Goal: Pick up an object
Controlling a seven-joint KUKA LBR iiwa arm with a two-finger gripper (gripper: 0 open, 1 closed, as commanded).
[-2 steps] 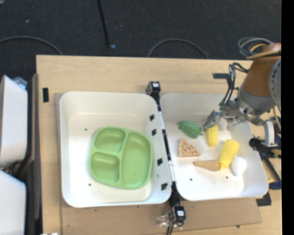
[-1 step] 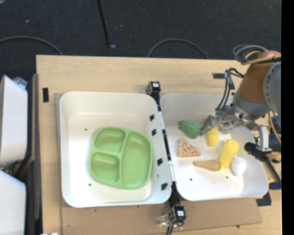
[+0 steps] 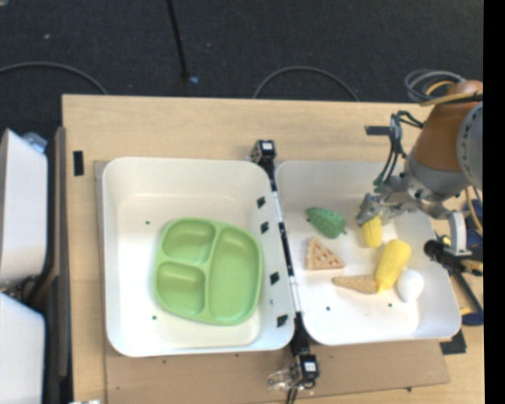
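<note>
The right bin (image 3: pixel 353 326) holds several toy foods. A small yellow piece (image 3: pixel 371 232) lies just below my gripper (image 3: pixel 376 211), which reaches in from the right near the bin's upper right part. The gripper's tip meets the top of that yellow piece. To its left is a green leafy item (image 3: pixel 326 220). Below that lies a triangular pizza slice (image 3: pixel 322 256). A larger yellow object (image 3: pixel 391 263), a tan wedge (image 3: pixel 356 284) and a white egg (image 3: pixel 410 286) sit toward the bin's lower right.
The left bin (image 3: pixel 126 183) holds a green divided plate (image 3: pixel 209 270). A black-clipped divider (image 3: pixel 278 242) runs between the bins. Cables and black hardware (image 3: pixel 454 255) sit at the right bin's far edge. White boxes (image 3: pixel 17 217) stand at the left.
</note>
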